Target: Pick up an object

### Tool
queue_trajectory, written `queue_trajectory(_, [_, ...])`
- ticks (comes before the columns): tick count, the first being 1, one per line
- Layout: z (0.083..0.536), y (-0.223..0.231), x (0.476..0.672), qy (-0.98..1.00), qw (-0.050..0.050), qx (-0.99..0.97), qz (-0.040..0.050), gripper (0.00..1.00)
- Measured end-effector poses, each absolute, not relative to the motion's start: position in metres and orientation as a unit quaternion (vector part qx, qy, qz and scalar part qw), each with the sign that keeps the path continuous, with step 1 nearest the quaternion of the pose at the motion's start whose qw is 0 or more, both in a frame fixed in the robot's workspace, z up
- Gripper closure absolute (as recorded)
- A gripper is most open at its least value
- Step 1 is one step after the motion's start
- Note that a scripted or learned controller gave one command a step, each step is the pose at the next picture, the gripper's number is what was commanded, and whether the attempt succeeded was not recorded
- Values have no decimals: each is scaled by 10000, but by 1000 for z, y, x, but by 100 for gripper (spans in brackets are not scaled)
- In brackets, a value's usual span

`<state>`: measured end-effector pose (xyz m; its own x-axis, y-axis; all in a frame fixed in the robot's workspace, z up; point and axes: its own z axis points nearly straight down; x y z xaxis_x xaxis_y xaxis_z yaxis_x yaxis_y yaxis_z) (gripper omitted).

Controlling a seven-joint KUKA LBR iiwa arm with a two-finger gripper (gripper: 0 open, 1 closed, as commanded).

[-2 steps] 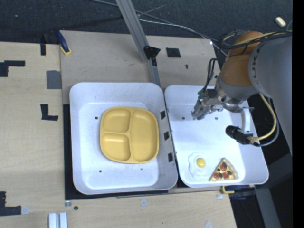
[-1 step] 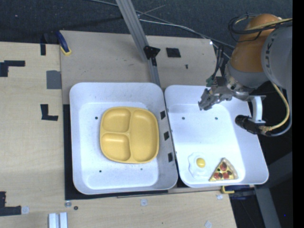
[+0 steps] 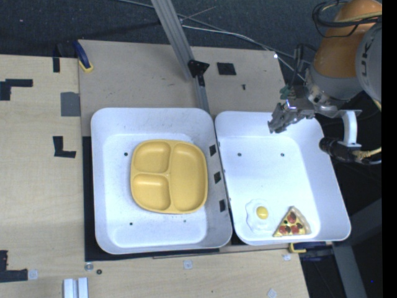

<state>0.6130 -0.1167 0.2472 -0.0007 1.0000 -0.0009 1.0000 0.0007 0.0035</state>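
Camera view from above, at a slant: two shallow white bins side by side on a wooden bench point(image 3: 37, 166). In the left bin point(image 3: 105, 166), a yellow divided plate point(image 3: 169, 176) with three compartments, lying flat near the middle. In the right bin point(image 3: 279, 166), a toy fried egg point(image 3: 258, 214) and a toy pizza slice point(image 3: 292, 223) close together at the near edge, the egg to the left, the slice just beside it toward the near right corner.

Grey arm point(image 3: 344, 48) with orange band reaching in from the right, wrist over the far right corner of the right bin. Gripper point(image 3: 277, 123) pointing down and leftward, hanging over the far rim of that bin, well apart from the egg and the pizza slice. Nothing seen between the fingertips. Jaws too small and dark to read: cannot tell whether spread or pressed together.

Beyond the bins, a slanted metal bar point(image 3: 170, 17) and thin cables point(image 3: 248, 39) across the bench.
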Motion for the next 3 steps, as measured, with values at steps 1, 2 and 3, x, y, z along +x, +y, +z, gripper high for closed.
queue_trajectory(1, [281,-117,614,7076,11,7066,8,100])
queue_trajectory(2, [262,-63,602,7086,-13,7056,-11,100])
queue_trajectory(3, [264,-9,586,7092,-13,7050,-6,100])
